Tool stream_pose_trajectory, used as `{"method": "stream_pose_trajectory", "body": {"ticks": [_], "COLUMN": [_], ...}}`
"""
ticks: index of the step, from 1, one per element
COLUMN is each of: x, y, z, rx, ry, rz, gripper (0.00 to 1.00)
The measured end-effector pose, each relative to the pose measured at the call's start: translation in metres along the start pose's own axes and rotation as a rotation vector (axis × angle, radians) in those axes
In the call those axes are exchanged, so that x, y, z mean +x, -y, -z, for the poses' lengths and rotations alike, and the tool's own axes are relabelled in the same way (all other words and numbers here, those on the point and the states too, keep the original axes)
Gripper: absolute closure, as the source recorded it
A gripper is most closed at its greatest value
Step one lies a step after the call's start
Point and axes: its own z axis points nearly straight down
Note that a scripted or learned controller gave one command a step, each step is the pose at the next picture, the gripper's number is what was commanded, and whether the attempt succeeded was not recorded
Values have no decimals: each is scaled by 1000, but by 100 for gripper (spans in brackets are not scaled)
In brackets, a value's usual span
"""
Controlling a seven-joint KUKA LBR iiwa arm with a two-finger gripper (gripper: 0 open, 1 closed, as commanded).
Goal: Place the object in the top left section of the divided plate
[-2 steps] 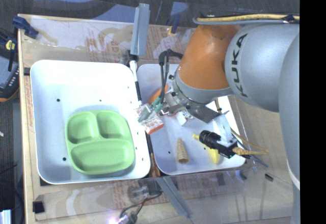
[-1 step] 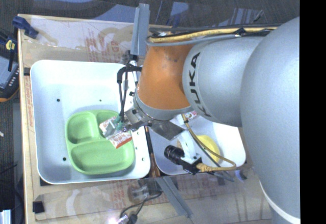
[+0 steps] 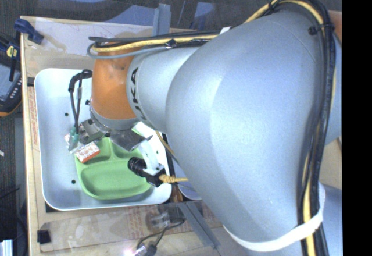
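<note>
- Arm (image 3: 250, 115) bulk takes up most of the right side, its grey shell and orange band (image 3: 111, 95) covering the right bin and much of the counter (image 3: 87, 228).
- Left white bin (image 3: 49, 132) holds a green divided plate (image 3: 113, 179); the plate's right part is hidden under the wrist and a black fitting (image 3: 142, 169).
- Gripper (image 3: 78, 135) sits low over the plate's far left corner, small and partly lost beneath the wrist, so whether it is clenched or released is something I cannot tell.
- A small white and red object (image 3: 87, 153) lies at the plate's far left section, just beside the gripper; whether they touch is unclear.
- Cables (image 3: 145, 42) run along the arm's far side.
</note>
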Motion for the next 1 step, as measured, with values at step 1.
{"method": "stream_pose_trajectory", "body": {"ticks": [1], "x": [0], "y": [0], "z": [0], "rx": [-1], "ry": [0], "rz": [0], "gripper": [0]}}
